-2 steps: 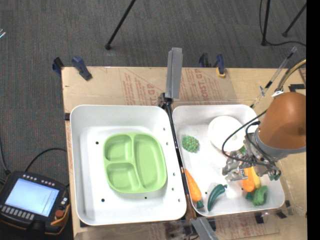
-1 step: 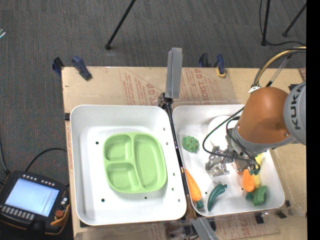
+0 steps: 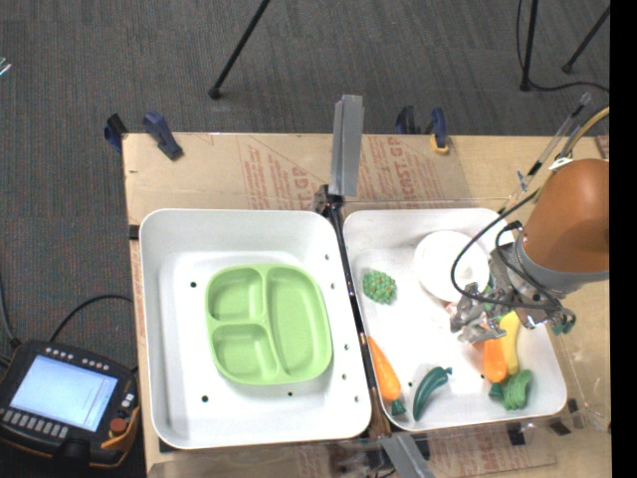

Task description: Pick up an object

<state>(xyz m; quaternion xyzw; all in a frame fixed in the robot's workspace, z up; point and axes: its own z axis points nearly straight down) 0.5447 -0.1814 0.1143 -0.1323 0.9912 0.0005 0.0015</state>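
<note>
We see two shallow white plastic bins side by side on a cardboard-covered bench (image 3: 279,167). The left bin (image 3: 164,267) holds a light green three-compartment plastic plate (image 3: 269,324), sitting flat near its middle. The right bin (image 3: 398,232) holds the toy food.

The grey arm with its orange band (image 3: 569,217) reaches in from the right and hangs over the right bin's right half. Its gripper (image 3: 480,319) sits low above the bin floor, just left of a yellow toy banana (image 3: 512,339) and just above an orange toy carrot piece (image 3: 495,359). We cannot tell from this angle how wide the gripper stands, nor whether anything sits in it.

The banana's long axis runs roughly top to bottom in the view, slightly tilted, and it lies touching the orange piece on its left. Below them a green leafy toy (image 3: 517,389) rests near the bin's lower right corner. A dark green toy pepper (image 3: 430,389) lies near the front wall, long axis slanted from lower left to upper right. A long orange toy carrot (image 3: 384,368) lies against the bin's left wall, its green end towards the lower right. A round green bumpy toy (image 3: 379,287) sits apart higher up, and a small white round dish (image 3: 445,263) lies to its right.

Blue clamps (image 3: 159,132) grip the bench's far edge. Beyond is grey carpet (image 3: 119,48) with black tripod legs (image 3: 244,36). A black teach pendant with a lit screen (image 3: 65,394) lies at lower left.
</note>
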